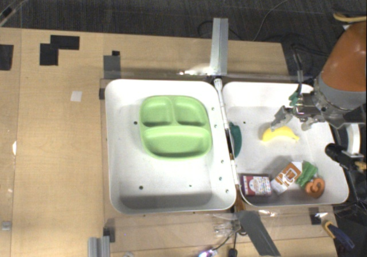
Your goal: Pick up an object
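We see the gripper [282,119] in the right bin [252,96], fingers spread apart, nothing between them. A yellow banana [280,134] lies just beside it at 6 o'clock. At the bin's 6 o'clock edge: a dark carton [256,185], an orange-white box [288,176], a carrot [313,184]. A dark green object [235,138] rests at 9 o'clock. The left bin [123,135] holds a green divided plate [174,125].
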Controlling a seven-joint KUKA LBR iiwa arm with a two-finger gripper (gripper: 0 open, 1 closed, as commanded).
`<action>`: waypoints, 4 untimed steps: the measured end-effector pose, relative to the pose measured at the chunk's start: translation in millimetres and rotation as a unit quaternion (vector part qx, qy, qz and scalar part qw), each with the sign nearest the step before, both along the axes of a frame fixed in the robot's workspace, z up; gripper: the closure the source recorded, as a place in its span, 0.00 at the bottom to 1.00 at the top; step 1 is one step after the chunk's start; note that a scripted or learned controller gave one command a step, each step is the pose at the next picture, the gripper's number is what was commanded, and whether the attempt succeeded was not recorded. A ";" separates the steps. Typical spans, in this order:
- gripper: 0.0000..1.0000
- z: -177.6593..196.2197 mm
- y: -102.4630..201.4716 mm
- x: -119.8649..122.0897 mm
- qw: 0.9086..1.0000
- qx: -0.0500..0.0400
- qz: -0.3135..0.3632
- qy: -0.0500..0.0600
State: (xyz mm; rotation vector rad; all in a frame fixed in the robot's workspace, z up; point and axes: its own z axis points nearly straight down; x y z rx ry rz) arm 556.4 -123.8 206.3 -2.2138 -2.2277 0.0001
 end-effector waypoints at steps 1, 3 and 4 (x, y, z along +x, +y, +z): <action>0.00 -96.4 -26.6 29.1 1.000 0.000 -0.023 -0.001; 0.00 -64.3 -78.0 71.4 1.000 -0.001 0.022 -0.002; 0.00 -118.3 -81.6 89.8 0.999 -0.002 0.052 -0.006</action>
